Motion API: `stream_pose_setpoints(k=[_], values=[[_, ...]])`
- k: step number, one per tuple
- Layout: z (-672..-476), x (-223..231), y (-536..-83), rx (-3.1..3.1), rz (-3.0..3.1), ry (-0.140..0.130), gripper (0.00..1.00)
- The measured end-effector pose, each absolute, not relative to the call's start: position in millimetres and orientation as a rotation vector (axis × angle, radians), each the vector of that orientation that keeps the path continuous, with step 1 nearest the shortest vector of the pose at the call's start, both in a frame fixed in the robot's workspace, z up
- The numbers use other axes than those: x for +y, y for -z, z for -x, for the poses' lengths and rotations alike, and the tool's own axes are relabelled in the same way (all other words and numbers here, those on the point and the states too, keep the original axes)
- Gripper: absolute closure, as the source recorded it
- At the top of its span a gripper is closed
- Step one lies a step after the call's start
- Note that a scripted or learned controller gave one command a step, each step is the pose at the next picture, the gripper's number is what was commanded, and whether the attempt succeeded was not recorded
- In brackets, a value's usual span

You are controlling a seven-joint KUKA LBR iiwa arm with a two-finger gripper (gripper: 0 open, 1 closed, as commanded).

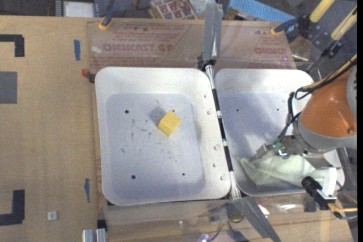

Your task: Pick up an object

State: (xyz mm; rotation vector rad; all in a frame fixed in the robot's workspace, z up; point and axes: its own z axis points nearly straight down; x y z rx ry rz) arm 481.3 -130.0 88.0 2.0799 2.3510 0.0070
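Low over the right bin (255,88), my pincer (272,150) meets a pale cloth (278,170); grip unclear, perhaps nothing lifted yet

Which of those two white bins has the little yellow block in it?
The left bin: the yellow block sits near its middle. The right bin holds a pale crumpled cloth instead.
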Motion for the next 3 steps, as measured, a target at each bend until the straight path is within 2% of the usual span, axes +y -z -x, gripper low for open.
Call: stream_pose_setpoints(k=[1,2,3], values=[[-481.7,-133.8,-87.7,1.627,-2.682,-0.010,0.00],[-483.0,-134.1,-98.7,1.624,-2.679,-0.014,1.00],[-482.1,-109.9,-88.7,1.315,-2.841,-0.011,1.00]])
